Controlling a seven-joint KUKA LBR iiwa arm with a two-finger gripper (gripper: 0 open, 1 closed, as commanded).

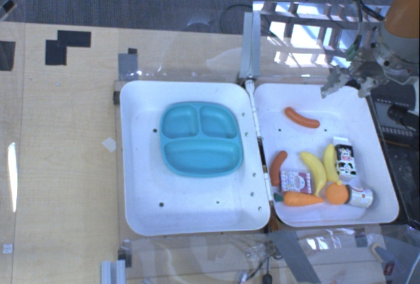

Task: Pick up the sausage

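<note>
- The left bin (141,210) was seen to hold a blue divided plate (201,139), set slightly toward the 12 o'clock side of the bin's centre.
- The right bin (377,145) was found just beside it, the two rims meeting along a central seam.
- One sausage (278,167) was seen lying nearly upright close to the seam, at about 8 o'clock of the right bin's centre, just above a small pink packet (294,180).
- A carrot (301,199) was laid along the 6 o'clock rim, below the packet.
- A second sausage (302,118) was seen lying alone on bare floor at roughly 11 o'clock of the bin's centre, well apart from the other items.
- Two bananas (316,172) were placed side by side, with an orange (336,193) at their lower ends.
- A small black-and-white carton (344,159) and a tipped cup (360,197) were noted at 4 o'clock.
- The gripper (346,82) was seen over the bin's 1 o'clock corner, its two fingers spread apart with nothing between them.
</note>
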